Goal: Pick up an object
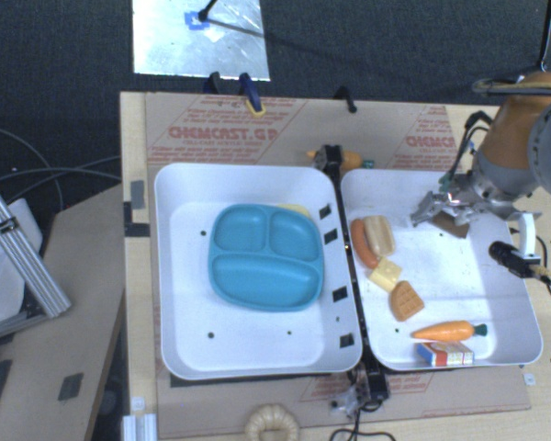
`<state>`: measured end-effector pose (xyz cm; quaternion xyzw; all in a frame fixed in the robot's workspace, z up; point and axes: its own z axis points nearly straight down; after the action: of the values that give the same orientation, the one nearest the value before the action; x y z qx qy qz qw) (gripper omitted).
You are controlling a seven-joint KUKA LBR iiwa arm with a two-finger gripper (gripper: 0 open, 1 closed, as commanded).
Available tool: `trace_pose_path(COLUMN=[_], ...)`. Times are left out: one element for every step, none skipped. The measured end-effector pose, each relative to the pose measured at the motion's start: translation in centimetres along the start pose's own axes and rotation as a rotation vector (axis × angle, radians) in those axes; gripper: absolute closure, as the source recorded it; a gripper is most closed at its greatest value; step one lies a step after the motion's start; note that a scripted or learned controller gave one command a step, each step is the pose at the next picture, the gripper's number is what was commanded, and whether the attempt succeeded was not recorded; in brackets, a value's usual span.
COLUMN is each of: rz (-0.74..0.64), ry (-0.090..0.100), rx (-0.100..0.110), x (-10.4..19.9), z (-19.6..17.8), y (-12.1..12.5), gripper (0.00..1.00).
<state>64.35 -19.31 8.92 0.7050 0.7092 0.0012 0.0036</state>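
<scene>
You have two white bins side by side at mid-frame. The left bin holds a blue divided plate, lying flat near its centre, with a pale yellow item peeking out at the plate's upper edge. The right bin holds the loose objects: a hot dog in a bun at its left side, a yellow cheese wedge just below it, a brown cracker-like piece below that, an orange carrot toward the lower edge, and a small red, white and blue box just beneath the carrot. Your gripper sits low over the upper right part of the right bin, well apart from those items; its fingers are splayed apart, with nothing between them.
</scene>
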Motion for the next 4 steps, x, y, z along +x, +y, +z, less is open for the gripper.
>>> trace_pose_path(rz=[-0.002, 0.000, -0.001, -0.001], ry=[-0.006, 0.002, 0.002, 0.002], rx=[-0.011, -0.001, -0.001, 0.001], x=[-0.2, 0.6, 1.2, 1.2], z=[-1.3, -6.3, -11.0, -13.8], y=[0.3, 1.0, 1.0, 1.2], gripper=[1.00, 1.00, 1.00, 1.00])
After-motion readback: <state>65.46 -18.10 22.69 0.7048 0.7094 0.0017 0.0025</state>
